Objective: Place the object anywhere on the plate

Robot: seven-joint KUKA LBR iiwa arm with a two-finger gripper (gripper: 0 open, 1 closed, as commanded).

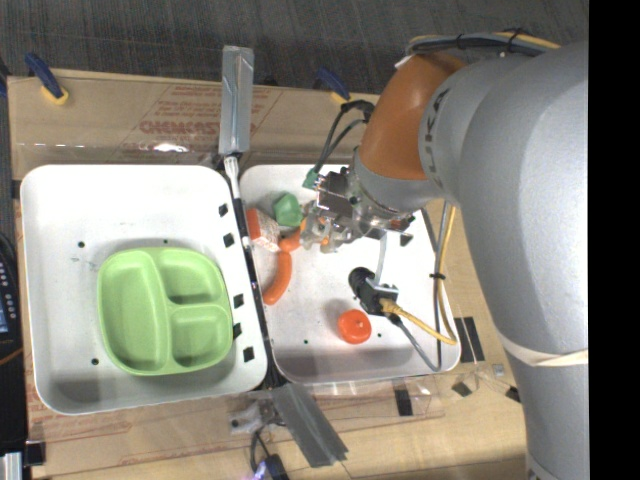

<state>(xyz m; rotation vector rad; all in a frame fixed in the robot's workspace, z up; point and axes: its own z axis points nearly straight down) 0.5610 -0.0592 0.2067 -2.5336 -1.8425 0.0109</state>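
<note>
A green divided plate (163,310) lies in the left white bin (60,198). My gripper (322,232) hangs low over the upper part of the right bin (310,353), below the orange wrist band. Just to its left sit a small green object (287,208) and a long orange piece (280,276) that curves down from beside the gripper. A small red-orange piece (253,226) lies against the bin's left wall. A round orange object (353,326) rests near the bin's front. Nothing lies on the plate.
A black fitting (364,284) with a yellow cable (425,330) hangs off the arm over the right bin. The wall between the bins (245,268) stands between the objects and the plate. The grey arm covers the right side.
</note>
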